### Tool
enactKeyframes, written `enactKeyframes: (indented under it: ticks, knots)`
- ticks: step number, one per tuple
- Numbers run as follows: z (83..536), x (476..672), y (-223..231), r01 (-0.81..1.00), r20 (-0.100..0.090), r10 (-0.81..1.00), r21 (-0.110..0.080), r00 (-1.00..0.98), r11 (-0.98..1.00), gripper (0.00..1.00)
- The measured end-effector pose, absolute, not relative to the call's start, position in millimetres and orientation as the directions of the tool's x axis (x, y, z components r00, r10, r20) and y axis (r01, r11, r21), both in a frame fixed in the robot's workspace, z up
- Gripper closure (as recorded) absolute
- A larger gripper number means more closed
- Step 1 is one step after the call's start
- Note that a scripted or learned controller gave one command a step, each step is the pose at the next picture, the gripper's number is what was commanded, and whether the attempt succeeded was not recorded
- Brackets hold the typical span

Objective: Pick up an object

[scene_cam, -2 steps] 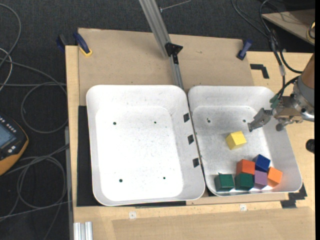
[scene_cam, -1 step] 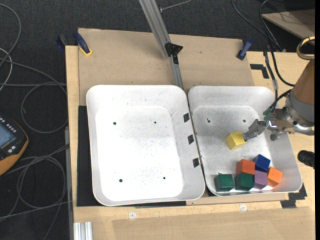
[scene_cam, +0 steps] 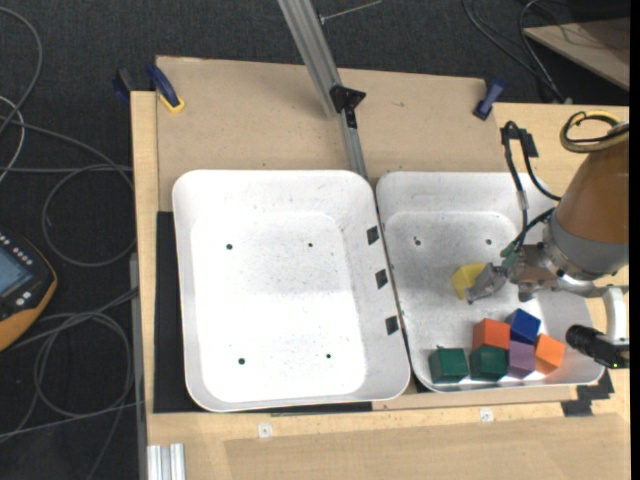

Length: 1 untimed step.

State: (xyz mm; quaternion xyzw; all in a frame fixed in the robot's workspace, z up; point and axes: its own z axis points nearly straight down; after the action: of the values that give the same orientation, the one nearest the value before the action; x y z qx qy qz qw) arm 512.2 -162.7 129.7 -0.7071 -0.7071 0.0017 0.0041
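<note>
Speckled white right bin [scene_cam: 440, 213] — gripper [scene_cam: 487, 284] at yellow block [scene_cam: 466, 279].

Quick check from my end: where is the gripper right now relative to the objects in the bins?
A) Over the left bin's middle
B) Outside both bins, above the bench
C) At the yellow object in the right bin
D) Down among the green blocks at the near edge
C: the gripper sits right at the yellow object in the right bin, apart from the cluster of blocks along that bin's near edge.
</note>
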Motion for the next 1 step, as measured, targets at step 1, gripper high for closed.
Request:
enactKeyframes:
  ticks: [1]
  knots:
    - [144.3, 515.1, -163.1, 1.000, 0.001, 1.000, 0.003, -0.001, 0.001, 1.00]
